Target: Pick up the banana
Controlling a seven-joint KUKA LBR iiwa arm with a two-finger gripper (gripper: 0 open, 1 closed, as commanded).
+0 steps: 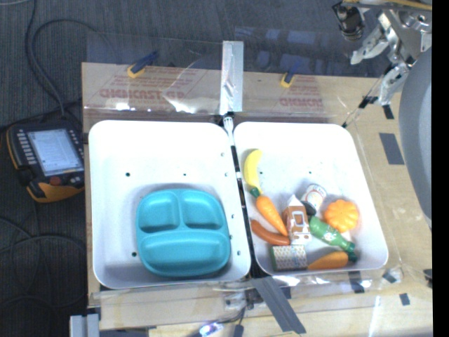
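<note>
Curving smooth yellow banana (pixel 251 168)

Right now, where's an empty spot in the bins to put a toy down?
Left bin: bare floor behind and beside the blue tray. Right bin: bare back half, right of the banana. Its front is crowded with carrots, a bottle and an orange pumpkin.

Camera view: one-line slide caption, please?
Banana lies in right bin; gripper raised beyond the bin's far corner.
</note>
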